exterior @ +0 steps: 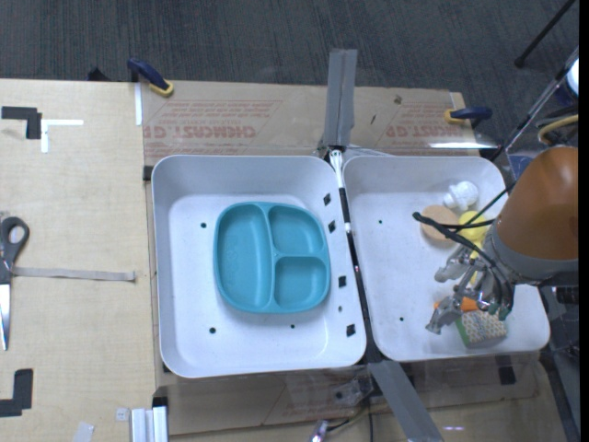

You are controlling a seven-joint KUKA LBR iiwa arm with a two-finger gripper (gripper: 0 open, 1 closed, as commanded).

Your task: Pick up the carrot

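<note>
The arm comes in from the right edge of the frame w/ its orange band over the right bin (396, 330). The gripper (467, 295) sits low in the lower right of that bin, fingers pointing down and left into a small clutter of items. A bit of orange (471, 303) shows right at the fingertips — prob. the carrot, though it's too small and too hidden by the metal to be sure. Whether the fingers are spread or closed on it I can't tell; linkages and cables hide the gap. Just below the gripper lies a greenish speckled item (482, 328), touching or nearly so. Further up in the same bin: a tan round piece (438, 225), a yellow item (475, 233) and a white item (462, 193), bunched near the arm. The left bin (184, 339) holds a teal divided plate (272, 257), centre frame, well apart from the action. My read: the gripper is down at the grasp spot, lift not yet done.
</note>
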